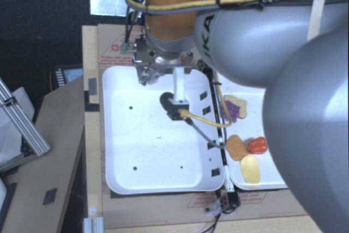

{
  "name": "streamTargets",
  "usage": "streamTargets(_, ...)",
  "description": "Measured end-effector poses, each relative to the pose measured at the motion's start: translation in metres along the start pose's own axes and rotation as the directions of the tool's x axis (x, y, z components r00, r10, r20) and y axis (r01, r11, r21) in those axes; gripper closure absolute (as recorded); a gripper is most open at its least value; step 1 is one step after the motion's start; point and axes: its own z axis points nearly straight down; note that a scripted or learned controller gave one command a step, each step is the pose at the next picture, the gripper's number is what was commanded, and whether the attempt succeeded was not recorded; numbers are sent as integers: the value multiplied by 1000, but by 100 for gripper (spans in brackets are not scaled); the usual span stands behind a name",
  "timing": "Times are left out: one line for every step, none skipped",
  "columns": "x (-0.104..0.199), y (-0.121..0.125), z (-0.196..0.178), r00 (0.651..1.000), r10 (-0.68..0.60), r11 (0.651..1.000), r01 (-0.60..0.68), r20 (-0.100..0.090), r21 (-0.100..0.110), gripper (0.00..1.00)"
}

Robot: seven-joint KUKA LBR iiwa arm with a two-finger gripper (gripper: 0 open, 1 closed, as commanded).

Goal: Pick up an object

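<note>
My gripper (146,75) hangs over the far edge of the left white bin (131,166), under the arm's orange band. Nothing shows between it and the bin floor. The objects lie in the right bin (270,185), along its left side: a purple piece (233,110) on a pale yellow patch, a tan-orange lump (236,147), a red object (258,144) touching it, and a yellow object (251,169) nearest the front. The arm's grey body covers most of the right bin.
A divider wall (218,128) with black clips runs between the two bins. Brown cardboard (92,133) borders the left bin. A metal frame (22,128) stands at the far left.
</note>
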Motion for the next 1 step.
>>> streamTargets(-1, 0, -179, 1000, 1, 1000, -1, -5, -17, 100)
